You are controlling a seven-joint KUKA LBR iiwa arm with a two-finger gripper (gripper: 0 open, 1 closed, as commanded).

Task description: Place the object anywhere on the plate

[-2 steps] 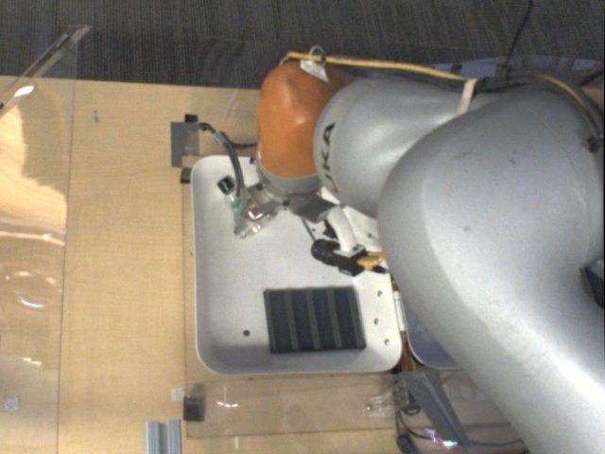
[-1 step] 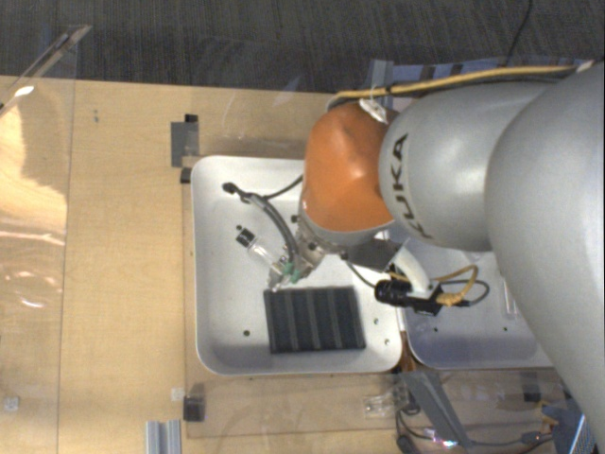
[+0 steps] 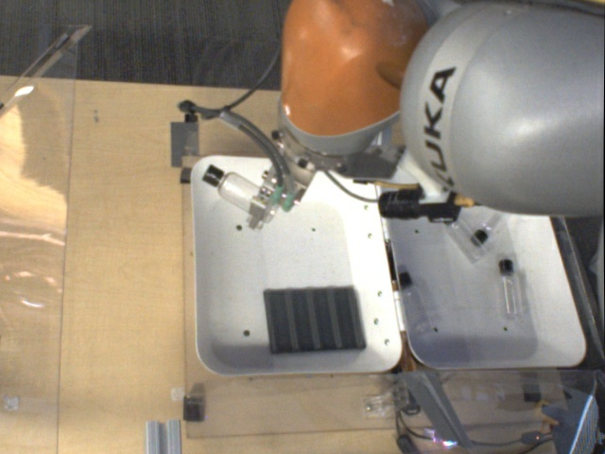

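Nearest the camera, along the front edge of the wooden surface (image 3: 104, 301), a small dark block (image 3: 194, 408) and a ribbed metal piece (image 3: 163, 436) sit just outside the bins, and a tangle of cables (image 3: 444, 424) at the lower right is hard to make out. Just beyond, the left bin (image 3: 217, 329) holds a dark ridged plate (image 3: 314, 319) lying flat near its front edge. To its right, the right bin (image 3: 558, 339) contains a clear tube-like item (image 3: 511, 296) and a few small dark bits, all too small to identify.

Farther back in the left bin, near its far left corner, lies the object (image 3: 230, 186): a small clear bottle with a black cap, tilted on its side, cap pointing far left. The end effector (image 3: 272, 200) sits right at the bottle's other end, with green and dark parts showing; whether its fingers are parted or closed on the bottle I cannot tell, since the wrist hides them.

Farthest and highest, the arm (image 3: 510, 93), grey with an orange band, covers the far right of both bins and is cut off by the top edge.
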